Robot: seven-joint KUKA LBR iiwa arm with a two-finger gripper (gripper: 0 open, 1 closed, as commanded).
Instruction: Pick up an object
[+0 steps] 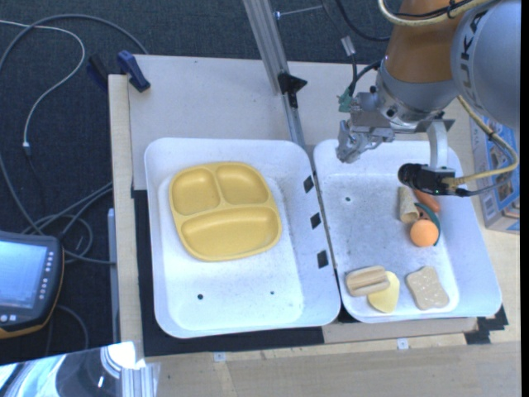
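The right bin (364,222) holds several small food items. An orange ball (424,233) lies near its right wall, with a beige cylinder (407,206) and an orange carrot-like piece (429,200) just behind it. Along the front lie a tan bun (366,279), a yellow wedge (386,297) and a square cracker (428,288). My gripper (350,149) hangs over the bin's far left corner, well apart from all the items, with nothing visibly in it.
The left bin (231,300) holds a yellow divided plate (225,211). A slanted metal pole (269,40) rises behind the bins. A black fitting with a yellow cable (426,177) hangs from the arm above the carrot piece. A blue clamp (132,70) sits at the bench's far left corner.
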